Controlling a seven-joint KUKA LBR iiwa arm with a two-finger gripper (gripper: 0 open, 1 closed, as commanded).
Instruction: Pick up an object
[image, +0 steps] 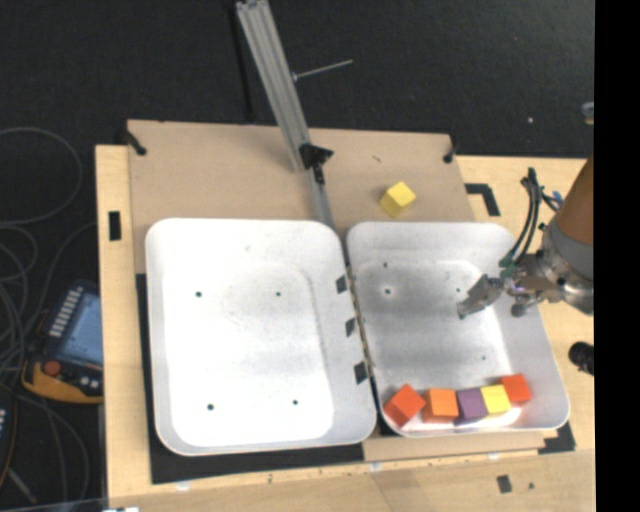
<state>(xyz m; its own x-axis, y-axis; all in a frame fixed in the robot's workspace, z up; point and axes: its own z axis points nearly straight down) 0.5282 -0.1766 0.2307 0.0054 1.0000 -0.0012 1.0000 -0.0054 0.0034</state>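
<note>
We see the gripper (492, 296) over the right bin (420, 250), toward its right side, reaching in from the arm (570, 240). Its dark fingers look spread with bare bin floor between them; nothing is held.

The candidate objects sit below the gripper, lined up along the bin's near wall: an orange-red block (405, 403) farthest to the left of it, then an orange block (442, 403), a purple block (470, 404), a yellow block (496, 400) and a red-orange block (516, 389) almost straight beneath. They touch one another in a row. A yellow cube (398, 197) lies up and to the left of the gripper, outside the bins on the board (250, 180).

We judge the blocks light, rigid and not fragile, with flat faces that give good purchase. Packed side by side against the wall, they leave little room for fingers. The end blocks offer one free flank each; we would take the orange-red one across its open faces.
</note>
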